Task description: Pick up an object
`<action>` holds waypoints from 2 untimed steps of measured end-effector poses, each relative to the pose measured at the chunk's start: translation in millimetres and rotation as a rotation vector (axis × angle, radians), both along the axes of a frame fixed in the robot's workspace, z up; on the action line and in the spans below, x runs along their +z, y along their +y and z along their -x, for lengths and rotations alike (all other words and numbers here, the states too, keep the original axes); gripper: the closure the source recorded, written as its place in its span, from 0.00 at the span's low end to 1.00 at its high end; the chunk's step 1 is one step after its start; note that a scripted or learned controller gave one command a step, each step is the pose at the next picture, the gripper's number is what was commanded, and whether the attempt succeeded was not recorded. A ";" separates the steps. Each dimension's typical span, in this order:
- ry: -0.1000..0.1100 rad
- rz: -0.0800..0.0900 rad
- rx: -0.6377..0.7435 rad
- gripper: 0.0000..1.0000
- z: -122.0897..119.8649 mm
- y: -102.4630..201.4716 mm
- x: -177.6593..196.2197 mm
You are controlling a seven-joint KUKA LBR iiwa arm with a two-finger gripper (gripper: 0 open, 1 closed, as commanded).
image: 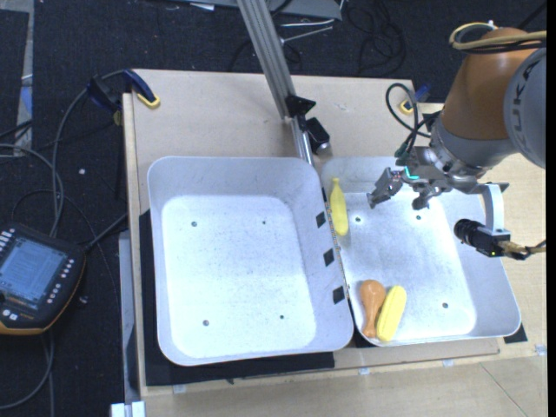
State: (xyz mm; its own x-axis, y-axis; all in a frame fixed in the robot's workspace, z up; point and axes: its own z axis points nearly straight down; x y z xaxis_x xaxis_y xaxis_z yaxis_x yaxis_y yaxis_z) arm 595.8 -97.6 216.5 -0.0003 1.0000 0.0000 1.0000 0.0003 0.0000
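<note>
While the grey arm with its glossy orange band reaches in from the right, its end effector [402, 191] hangs over the upper part of the right bin [452, 272], dark fingers [382, 189] spread apart with nothing between them. A slim yellow banana-shaped object [338, 208] lies along that bin's left wall, just left of the fingers. Near the bin's lower left corner, a rounded orange pear-shaped piece [372, 301] rests touching an oblong yellow piece [391, 312]. Both bins are shallow, smooth white trays with rounded corners; the left bin [174, 233] shows faint speckling. They sit on a pale wooden tabletop [217, 111]
</note>
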 end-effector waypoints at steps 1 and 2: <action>0.000 0.000 0.000 0.00 0.0 0.0 0.0; 0.005 0.000 -0.001 0.00 4.3 -5.4 -61.0</action>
